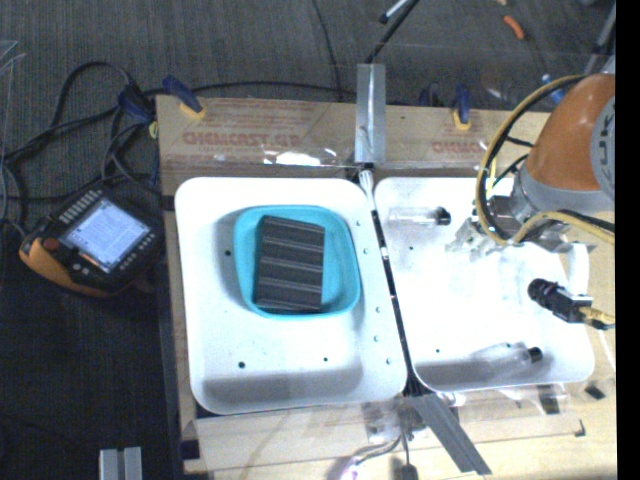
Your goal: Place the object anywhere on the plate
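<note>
Far left, off the bench, a handheld control pendant (pixel 95 240) lies on dark carpet, its pale screen lit, black cables looping above it. Moving in, we reach the bench (pixel 300 133), bare wood with printed lettering along its back edge and clamps at the rear.

Now the left bin (pixel 200 368): shallow, white, smooth plastic with rounded corners. In it sits the plate (pixel 345 268), a turquoise, squarish dish with softly curved corners and a raised lip. It lies toward the back of the bin, with a broad stretch of bare white floor in front of it and a narrower margin on each side. And the object (pixel 290 263) is right there on the plate: a dark grey rectangular block with ridges running across it, lying flat in the middle, blue rim visible all around it.

Across the thin divider where the bins touch is the right bin (pixel 450 348), the same white plastic, its floor largely open.

At its far right side comes the arm (pixel 575 153), with its glossy orange band, yellow and black cables curling around it. The gripper (pixel 490 238) hangs over the bin's back right area, well apart from the plate. It is blurred against the white, so I cannot tell whether it is wide or narrow.
</note>
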Robot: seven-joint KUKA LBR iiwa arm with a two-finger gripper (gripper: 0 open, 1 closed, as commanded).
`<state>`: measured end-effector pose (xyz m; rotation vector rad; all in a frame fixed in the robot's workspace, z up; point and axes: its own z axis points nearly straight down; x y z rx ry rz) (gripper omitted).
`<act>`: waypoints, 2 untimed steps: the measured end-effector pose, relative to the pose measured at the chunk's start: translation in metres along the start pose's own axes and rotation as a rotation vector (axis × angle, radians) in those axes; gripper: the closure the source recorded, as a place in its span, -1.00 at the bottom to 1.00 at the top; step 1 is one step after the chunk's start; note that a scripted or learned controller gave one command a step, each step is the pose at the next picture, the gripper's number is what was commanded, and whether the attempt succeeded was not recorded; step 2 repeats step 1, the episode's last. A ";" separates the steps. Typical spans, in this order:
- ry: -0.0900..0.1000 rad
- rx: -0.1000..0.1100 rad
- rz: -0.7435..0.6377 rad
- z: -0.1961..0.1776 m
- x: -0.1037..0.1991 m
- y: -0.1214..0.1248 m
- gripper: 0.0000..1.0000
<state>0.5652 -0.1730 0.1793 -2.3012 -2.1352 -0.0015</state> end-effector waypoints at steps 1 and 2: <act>0.000 0.000 0.000 0.000 0.000 0.000 -1.00; 0.000 0.000 0.000 0.000 0.000 0.000 -1.00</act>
